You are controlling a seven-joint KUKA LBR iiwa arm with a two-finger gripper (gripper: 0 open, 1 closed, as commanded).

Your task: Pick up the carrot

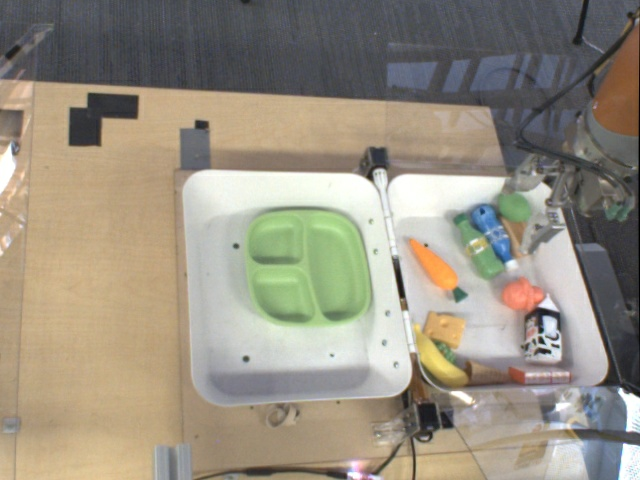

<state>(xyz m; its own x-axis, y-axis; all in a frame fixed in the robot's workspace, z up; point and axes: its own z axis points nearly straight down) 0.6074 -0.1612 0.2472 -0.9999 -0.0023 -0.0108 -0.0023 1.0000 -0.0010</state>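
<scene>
The carrot (437, 266) is lying in the right bin (590, 313), over toward its left side, orange body pointing up-left with the green stub at the lower-right end. Nothing is touching it.

The jaws (548, 213) are up at the bin's top right corner, well apart from the carrot. I honestly can't tell how far open they are or whether anything's in them; it's all grey metal and cables at that corner. The arm (615, 98) comes in from the right, with its orange band showing at the edge.

Other stuff in the same bin: a blue bottle (492, 230) and a green bottle (478, 248) side by side, just right of the carrot, a green round thing (515, 207) near the jaws, a pinkish-orange lump (520, 294), a little cow-print carton (542, 334) standing near the right wall, a cheese wedge (445, 328) below the carrot, a banana (440, 361) at the bottom left corner, and a red-tipped stick (520, 375) along the bottom.

The left bin (210, 288) has a green divided tray (305, 267) in the middle. Both bins are on a tan surface (90, 298).
</scene>
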